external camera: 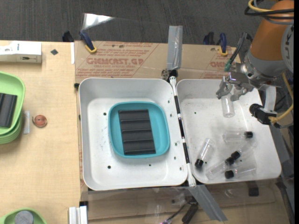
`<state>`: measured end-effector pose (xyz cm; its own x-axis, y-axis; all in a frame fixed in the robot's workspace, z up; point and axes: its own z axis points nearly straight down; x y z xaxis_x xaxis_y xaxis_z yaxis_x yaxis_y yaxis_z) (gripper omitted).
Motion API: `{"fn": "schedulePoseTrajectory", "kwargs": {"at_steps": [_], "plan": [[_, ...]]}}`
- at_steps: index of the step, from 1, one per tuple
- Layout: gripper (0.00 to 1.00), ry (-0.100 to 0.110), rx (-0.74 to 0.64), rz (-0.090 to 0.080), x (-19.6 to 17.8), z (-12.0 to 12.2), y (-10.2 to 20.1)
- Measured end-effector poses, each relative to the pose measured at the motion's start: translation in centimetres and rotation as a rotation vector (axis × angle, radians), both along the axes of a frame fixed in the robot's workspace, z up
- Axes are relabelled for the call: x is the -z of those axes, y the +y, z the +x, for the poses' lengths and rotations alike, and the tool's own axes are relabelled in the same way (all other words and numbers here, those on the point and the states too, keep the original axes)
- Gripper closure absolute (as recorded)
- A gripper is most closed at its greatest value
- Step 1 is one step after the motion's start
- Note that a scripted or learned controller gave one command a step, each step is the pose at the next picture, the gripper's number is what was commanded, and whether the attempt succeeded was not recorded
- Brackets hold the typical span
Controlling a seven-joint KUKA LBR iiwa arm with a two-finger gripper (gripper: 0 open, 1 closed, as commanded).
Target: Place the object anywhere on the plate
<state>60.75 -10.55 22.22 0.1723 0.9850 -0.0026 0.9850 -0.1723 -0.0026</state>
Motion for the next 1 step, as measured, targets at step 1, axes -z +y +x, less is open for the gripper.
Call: {"fn": "schedulePoseTrajectory", "kwargs": {"at_steps": [1], "plan": [[1.0, 0.002, -0.092, 0.002, 3.21, -2.28, 6.21]]}}
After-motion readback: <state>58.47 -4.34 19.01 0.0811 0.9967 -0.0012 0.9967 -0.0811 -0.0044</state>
